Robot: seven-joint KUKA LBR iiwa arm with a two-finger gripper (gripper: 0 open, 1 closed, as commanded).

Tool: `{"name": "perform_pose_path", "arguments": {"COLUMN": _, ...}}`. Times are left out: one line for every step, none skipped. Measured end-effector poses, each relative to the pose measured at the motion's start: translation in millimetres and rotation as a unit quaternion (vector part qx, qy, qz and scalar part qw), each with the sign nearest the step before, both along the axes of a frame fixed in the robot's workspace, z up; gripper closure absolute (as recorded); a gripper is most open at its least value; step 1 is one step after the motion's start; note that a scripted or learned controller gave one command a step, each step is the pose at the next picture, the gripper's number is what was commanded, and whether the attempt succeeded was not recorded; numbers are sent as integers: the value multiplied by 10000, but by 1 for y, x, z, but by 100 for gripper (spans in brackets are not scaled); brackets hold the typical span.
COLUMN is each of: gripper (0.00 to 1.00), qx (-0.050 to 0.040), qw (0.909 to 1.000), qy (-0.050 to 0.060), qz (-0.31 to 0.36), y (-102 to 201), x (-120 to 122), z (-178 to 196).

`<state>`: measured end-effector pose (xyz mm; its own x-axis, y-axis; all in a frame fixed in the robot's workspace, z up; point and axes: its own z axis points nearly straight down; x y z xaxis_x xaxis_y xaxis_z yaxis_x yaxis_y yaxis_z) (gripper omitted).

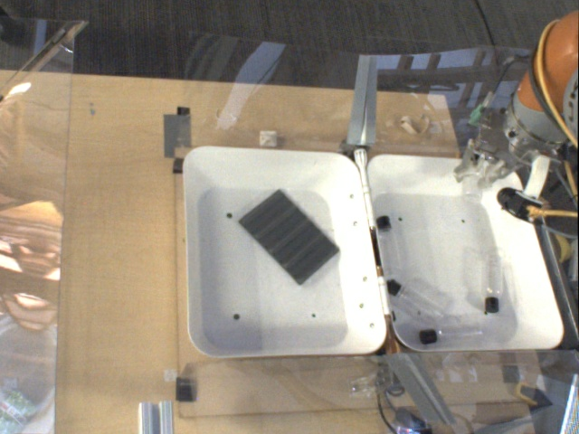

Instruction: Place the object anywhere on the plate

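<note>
dark ribbed matt plate, perhaps rubber; glossy white plastic bins; wooden bench.

Arm cut off by right edge.

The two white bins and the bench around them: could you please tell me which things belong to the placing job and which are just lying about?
For the job:
- dark ribbed plate, left bin
- gripper, over the right bin

Lying about:
- small pale block on the bench
- pale scraps on the bench
</note>
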<state>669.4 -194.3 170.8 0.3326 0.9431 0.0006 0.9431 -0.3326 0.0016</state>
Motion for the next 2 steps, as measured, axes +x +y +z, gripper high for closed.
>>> {"name": "perform_pose_path", "arguments": {"gripper": 100, "qx": 1, "qw": 9930, "qy": -8, "qz": -1178, "y": -2, "x": 0, "z": 26}}
{"name": "perform_pose_path", "arguments": {"gripper": 100, "qx": 5, "qw": 9982, "qy": 26, "qz": -593, "y": 5, "x": -1, "z": -38}}
